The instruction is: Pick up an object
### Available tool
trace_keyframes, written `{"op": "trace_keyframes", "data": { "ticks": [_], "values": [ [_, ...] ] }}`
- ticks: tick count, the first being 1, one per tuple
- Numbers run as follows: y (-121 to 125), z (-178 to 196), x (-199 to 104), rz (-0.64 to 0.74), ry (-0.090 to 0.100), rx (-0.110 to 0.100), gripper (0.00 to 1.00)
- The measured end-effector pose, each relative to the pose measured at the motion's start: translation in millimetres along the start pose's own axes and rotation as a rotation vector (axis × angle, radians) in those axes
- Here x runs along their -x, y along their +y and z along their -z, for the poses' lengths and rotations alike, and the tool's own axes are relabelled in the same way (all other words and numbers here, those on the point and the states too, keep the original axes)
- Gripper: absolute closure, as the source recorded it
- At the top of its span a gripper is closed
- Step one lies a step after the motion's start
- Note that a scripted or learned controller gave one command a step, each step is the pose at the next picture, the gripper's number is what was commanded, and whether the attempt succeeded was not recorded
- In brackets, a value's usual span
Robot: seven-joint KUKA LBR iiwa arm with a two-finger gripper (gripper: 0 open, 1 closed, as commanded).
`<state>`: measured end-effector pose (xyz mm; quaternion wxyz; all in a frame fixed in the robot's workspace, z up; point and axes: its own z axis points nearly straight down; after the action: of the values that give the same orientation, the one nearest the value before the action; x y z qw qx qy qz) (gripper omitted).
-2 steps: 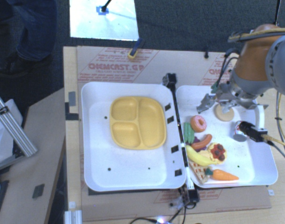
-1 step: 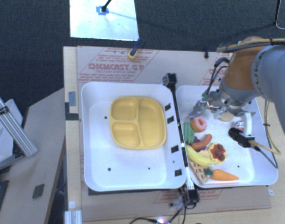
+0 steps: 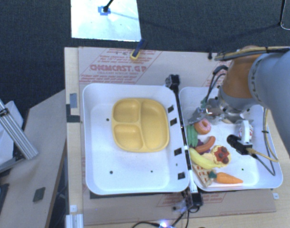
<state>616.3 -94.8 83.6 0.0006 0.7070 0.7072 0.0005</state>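
Yellow plastic forms a smooth, rounded-square plate (image 3: pixel 139 125) with three shallow compartments, lying flat in the middle of the left bin (image 3: pixel 99 175), a glossy white tray with rounded corners. The right bin (image 3: pixel 273 175), of the same white plastic, sits just beside it on a pale worktop (image 3: pixel 121 65) of printed cardboard sheeting.

Toy food crowds the near-left part of the right bin. A round pink-iced doughnut (image 3: pixel 202 126) lies nearest the tool. Beside it, along the bin's left wall, is a dark green vegetable shape (image 3: pixel 191 136). An orange-red sausage (image 3: pixel 205 143), smooth and rounded at both ends, lies at a slant just below the doughnut. A curved yellow banana (image 3: pixel 201 159) touches a flat pizza slice (image 3: pixel 220 154) with red toppings. A waffle-textured wedge (image 3: pixel 201 175) and a tapered orange carrot (image 3: pixel 227 178) lie closest to the front rim.

The grey metal arm, with its orange band, reaches in from the right. Its tool (image 3: pixel 202 113) hangs just above the doughnut; whether it is open or closed cannot be told, and nothing is visibly gripped.
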Motion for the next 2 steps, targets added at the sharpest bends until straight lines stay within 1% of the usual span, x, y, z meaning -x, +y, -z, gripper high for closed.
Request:
{"op": "trace_keyframes", "data": {
  "ticks": [1, 2],
  "values": [
    [1.1, 12.1, 0.0, 0.001, 0.0, 0.003, 1.0],
    [5.3, 58.7, -7.4, 0.004, 0.0, 0.004, 1.0]
  ]
}}
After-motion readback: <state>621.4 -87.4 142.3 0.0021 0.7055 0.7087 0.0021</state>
